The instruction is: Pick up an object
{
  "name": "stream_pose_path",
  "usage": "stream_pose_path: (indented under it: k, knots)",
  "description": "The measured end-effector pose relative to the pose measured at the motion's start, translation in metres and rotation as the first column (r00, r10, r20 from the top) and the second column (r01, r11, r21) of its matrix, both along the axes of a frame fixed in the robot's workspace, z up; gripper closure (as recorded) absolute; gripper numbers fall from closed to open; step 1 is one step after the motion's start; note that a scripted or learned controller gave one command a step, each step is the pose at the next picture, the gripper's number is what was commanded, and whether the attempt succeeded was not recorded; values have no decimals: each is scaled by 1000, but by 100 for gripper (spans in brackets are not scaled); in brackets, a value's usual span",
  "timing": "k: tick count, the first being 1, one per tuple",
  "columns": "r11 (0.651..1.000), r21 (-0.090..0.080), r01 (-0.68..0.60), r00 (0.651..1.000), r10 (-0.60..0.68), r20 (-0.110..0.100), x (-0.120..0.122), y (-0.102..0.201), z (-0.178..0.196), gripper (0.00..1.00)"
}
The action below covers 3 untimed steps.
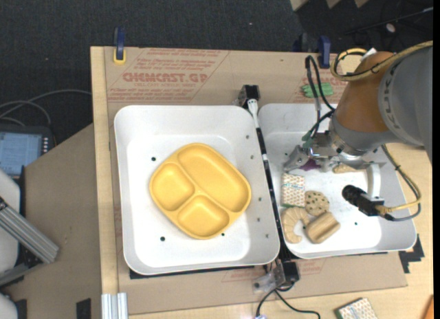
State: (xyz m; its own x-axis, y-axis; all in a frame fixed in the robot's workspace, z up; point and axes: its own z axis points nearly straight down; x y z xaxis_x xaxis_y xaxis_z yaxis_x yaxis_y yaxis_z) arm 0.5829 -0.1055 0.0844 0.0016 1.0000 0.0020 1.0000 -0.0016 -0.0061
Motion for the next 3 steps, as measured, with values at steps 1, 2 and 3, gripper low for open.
stream_pose_path:
  k: [1,2,3]
  knots:
    - [1000,-4,-3,1000,3,11,69,-14,1,0]
    - [1000,-1,-1,1000,1,2,2,-8,0,0]
    - [1000,-5,-4,1000,4,14,74,-18,1,0]
